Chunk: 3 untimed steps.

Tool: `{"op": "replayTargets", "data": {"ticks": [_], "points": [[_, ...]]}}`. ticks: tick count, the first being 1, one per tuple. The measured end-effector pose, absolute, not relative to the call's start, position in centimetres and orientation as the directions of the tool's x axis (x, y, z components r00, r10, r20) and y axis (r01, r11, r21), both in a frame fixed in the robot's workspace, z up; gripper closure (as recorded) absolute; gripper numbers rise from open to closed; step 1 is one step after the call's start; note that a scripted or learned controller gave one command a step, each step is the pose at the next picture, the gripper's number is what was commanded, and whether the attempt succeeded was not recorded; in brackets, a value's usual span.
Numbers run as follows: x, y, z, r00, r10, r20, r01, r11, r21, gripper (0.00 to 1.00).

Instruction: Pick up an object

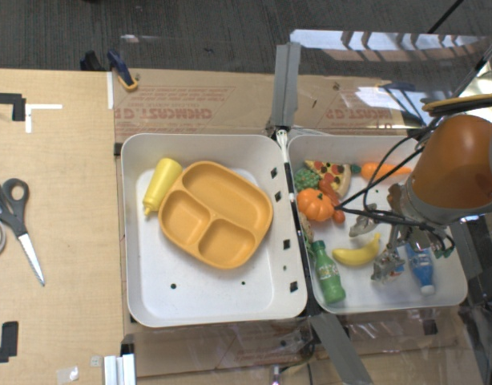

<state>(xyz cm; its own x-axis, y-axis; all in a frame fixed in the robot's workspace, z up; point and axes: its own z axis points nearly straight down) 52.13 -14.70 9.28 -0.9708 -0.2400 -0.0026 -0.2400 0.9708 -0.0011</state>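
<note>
My gripper (pixel 375 247) is low in the right bin (pixel 446 299), under the grey wrist with the orange band. It looks open, one finger (pixel 361 226) standing above the yellow banana (pixel 354 255) and the other at the banana's right end. Whether either finger touches the banana I cannot tell. A blue tube (pixel 421 269) lies just right of the gripper. A green bottle (pixel 327 273) lies to the banana's left. An orange pumpkin (pixel 316 204), a pizza slice (pixel 325 172) and an orange fruit (pixel 373 169) sit toward the bin's far side.
The left bin (pixel 150 295) holds a yellow divided plate (pixel 216 212) and a yellow squeeze bottle (pixel 160 184). Scissors (pixel 18 223) lie on the bench at far left. A metal divider (pixel 290 215) separates the bins. Black cables cross the right bin near the wrist.
</note>
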Motion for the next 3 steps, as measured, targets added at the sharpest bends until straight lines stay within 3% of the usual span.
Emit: {"op": "replayTargets", "data": {"ticks": [1,2,3], "points": [[57.2,-20.3,9.3,-0.962,-0.272,-0.006,-0.272,0.962,0.005,0.00],[53.7,-15.3,9.2,-0.954,-0.298,-0.003,-0.298,0.954,0.001,0.00],[51.3,-13.3,9.2,-0.982,-0.191,-0.002,-0.191,0.982,0.001,0.00]]}}
